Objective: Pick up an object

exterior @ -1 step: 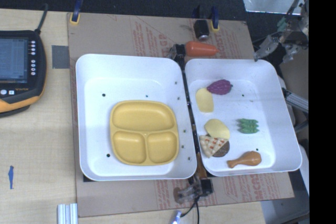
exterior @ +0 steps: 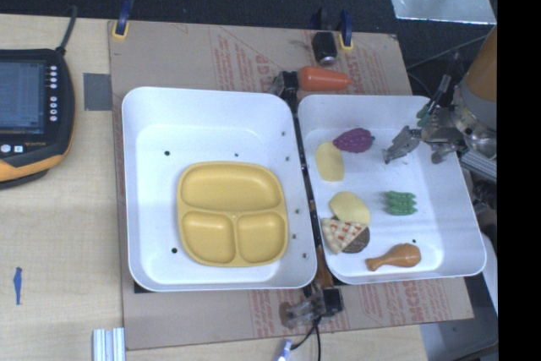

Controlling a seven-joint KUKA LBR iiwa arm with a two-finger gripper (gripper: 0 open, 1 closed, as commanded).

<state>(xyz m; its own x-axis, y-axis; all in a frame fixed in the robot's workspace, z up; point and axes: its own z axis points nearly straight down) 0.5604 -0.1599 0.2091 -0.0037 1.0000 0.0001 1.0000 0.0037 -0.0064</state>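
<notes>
The right bin holds several toy foods: a purple grape bunch, a pale yellow piece, a yellow lump, a waffle-patterned wedge, a green pea pod and a brown drumstick. My gripper hangs over the bin's upper right part, to the right of the grapes and above the pea pod. It is open, its fingers spread, with nothing between them.
The left bin carries a yellow divided plate. An orange carrot lies on the cardboard just beyond the bins' far edge. A teach pendant rests at the far left of the bench.
</notes>
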